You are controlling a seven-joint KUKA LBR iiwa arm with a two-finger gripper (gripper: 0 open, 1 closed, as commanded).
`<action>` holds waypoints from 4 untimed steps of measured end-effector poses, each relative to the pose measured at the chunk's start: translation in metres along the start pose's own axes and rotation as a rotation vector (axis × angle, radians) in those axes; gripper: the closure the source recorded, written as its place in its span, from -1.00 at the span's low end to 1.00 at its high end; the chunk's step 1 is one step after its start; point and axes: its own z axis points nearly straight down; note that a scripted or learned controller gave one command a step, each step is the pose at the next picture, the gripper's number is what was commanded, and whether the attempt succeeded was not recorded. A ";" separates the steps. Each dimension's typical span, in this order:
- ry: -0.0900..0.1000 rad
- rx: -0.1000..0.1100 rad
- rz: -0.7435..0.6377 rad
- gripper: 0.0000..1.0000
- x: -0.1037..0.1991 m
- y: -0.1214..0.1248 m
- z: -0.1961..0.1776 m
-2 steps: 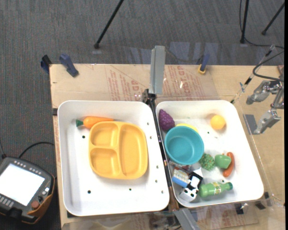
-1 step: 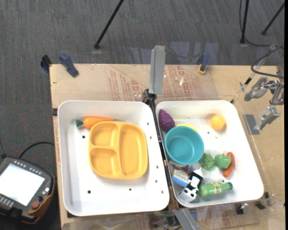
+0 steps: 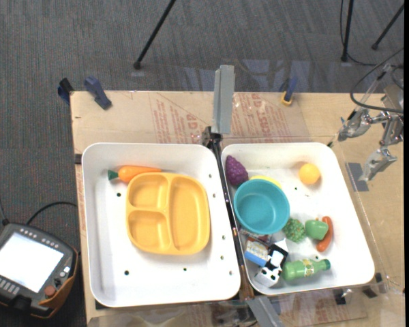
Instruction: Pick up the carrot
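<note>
— Lying where, the carrot [image 3: 138, 172]?
— In the left bin [image 3: 99, 251], at its far edge, touching the yellow divided plate [image 3: 168, 213].
— And the fingers [image 3: 382, 157]?
— Off beyond the right bin [image 3: 347, 244], above the worktop [image 3: 157, 114]; open or closed, I cannot tell.

- One fixed camera above the bench [image 3: 157, 114], looking down at a slant.
- Mid distance; both white bins fully in frame: left bin [image 3: 99, 251], right bin [image 3: 351, 244].
- Floor at top.
</note>
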 end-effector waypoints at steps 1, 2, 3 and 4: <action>0.003 -0.001 0.225 -1.00 -0.002 -0.004 0.017; 0.000 -0.001 -0.130 -1.00 -0.015 -0.001 0.023; 0.002 -0.001 0.048 -1.00 -0.019 -0.007 0.035; 0.001 -0.001 0.138 -1.00 -0.019 -0.006 0.029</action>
